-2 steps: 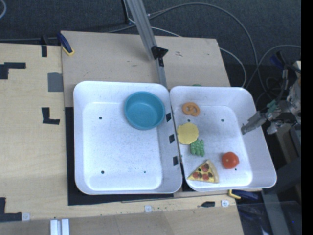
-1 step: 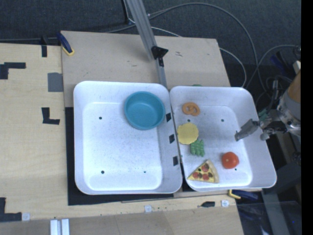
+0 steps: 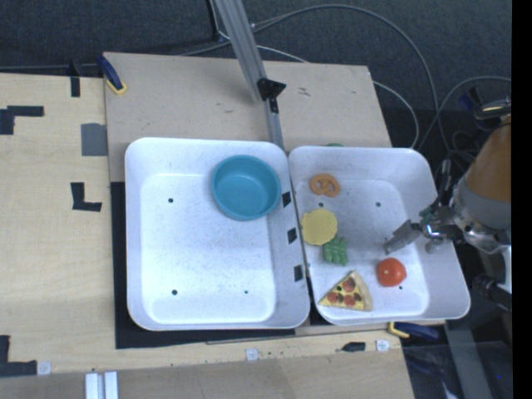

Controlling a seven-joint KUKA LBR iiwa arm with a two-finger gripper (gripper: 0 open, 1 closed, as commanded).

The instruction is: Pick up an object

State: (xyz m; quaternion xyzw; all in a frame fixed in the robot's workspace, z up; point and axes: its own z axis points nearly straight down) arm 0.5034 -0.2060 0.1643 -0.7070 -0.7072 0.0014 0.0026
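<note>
1. Here the claw [image 3: 397, 241] hangs over the right bin [image 3: 416, 166], just above-right of the tomato [image 3: 391, 271]; whether it is released or clenched, I cannot tell.
2. The tomato is round, with no long axis.
3. Left of the tomato lie the pizza [image 3: 347, 293], the broccoli [image 3: 335, 251] and a yellow disc [image 3: 319, 225]; nothing blocks the way.

Bins [image 3: 150, 223] white. Bowl [image 3: 245, 187] blue. Pretzel [image 3: 324, 184] orange. Disc [image 3: 319, 226] yellow. Small green piece [image 3: 335, 251]. Tomato [image 3: 391, 271] red. Pizza slice [image 3: 347, 293] yellow, red dots. Arm [image 3: 490, 177] grey with orange band.
</note>
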